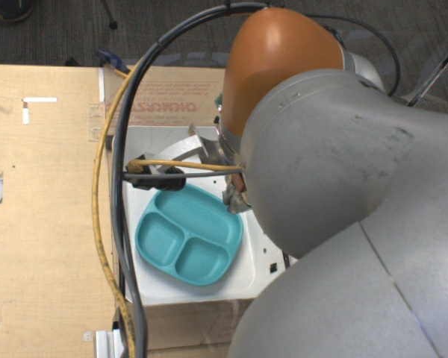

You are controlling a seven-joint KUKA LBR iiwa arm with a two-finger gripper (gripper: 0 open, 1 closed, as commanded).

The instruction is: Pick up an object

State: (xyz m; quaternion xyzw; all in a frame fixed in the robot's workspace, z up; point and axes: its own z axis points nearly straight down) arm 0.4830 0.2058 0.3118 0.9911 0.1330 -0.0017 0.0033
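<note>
A teal divided plate with three compartments lies flat in the white bin, toward its near left side. The grey arm with its orange band looms over the bin's right and far parts and hides most of it. The gripper sits low at the arm's left edge, just beyond the plate's far right rim; only bits of metal and red show there. A thin yellow rod and a black piece stick out leftward from the gripper area, above the plate's far rim.
Black and yellow cables arc down the bin's left side. A cardboard sheet covers the bench to the left. A printed cardboard flap lies behind the bin.
</note>
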